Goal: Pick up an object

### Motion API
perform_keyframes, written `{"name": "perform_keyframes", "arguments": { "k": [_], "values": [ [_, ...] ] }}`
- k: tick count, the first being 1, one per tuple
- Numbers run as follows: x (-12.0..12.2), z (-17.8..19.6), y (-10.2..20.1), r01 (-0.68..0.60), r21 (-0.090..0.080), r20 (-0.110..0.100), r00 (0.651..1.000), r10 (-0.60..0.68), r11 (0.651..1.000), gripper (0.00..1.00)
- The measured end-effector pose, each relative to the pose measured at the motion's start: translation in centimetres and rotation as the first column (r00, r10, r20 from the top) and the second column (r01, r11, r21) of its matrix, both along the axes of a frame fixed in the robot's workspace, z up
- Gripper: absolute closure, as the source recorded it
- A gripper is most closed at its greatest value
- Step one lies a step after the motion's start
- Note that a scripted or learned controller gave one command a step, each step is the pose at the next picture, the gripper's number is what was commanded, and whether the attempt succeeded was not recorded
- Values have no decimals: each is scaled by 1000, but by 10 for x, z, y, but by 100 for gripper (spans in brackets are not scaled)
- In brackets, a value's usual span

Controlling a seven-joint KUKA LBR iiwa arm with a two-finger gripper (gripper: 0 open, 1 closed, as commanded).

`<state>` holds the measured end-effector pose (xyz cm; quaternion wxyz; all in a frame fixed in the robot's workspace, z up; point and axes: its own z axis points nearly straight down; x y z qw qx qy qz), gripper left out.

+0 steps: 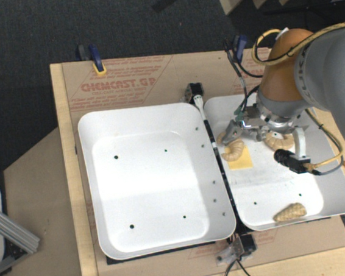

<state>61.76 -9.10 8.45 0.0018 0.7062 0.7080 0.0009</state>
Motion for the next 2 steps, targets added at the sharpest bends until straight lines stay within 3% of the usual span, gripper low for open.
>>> {"name": "perform_keyframes", "arguments": {
  "k": [1,2],
  "values": [
    [44,134,-58,6,-7,16,1000,-5,1000,0],
    [51,20,-86,1,-3,7,1000,-1,1000,0]
  ]
}}
